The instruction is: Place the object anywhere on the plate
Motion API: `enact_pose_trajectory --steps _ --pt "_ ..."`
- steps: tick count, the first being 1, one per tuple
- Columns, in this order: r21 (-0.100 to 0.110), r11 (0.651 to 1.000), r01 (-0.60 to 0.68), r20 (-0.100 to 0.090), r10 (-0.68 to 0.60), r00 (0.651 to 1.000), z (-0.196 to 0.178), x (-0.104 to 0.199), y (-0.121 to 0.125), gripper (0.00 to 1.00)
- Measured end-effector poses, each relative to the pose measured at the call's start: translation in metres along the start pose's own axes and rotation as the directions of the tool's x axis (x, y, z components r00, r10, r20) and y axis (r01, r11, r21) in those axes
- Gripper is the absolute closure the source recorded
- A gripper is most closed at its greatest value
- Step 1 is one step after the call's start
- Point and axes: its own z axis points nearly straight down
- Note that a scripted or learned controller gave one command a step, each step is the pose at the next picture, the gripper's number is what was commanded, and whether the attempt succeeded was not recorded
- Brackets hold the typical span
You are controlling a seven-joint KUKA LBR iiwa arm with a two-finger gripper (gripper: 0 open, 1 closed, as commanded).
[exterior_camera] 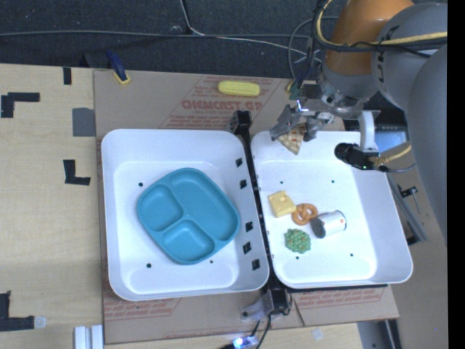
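Note:
A blue divided plate lies in the left bin. My gripper hangs over the far left corner of the right bin, beside the divider between the bins. Its fingers are shut on a tan wedge-shaped piece, which looks like a pizza slice and pokes out below the fingertips. The wedge is well to the right of the plate and further back.
On the right bin's floor lie a yellow block, a pretzel, a green broccoli piece and a small white can. A yellow banana-like toy rests on the cardboard behind the bins. Cables loop around the wrist.

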Motion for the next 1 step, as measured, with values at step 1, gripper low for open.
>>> enact_pose_trajectory --steps 1 --pt "-0.001 1.000 -0.001 0.001 0.001 1.000 -0.0078 0.0520 -0.0136 1.00"
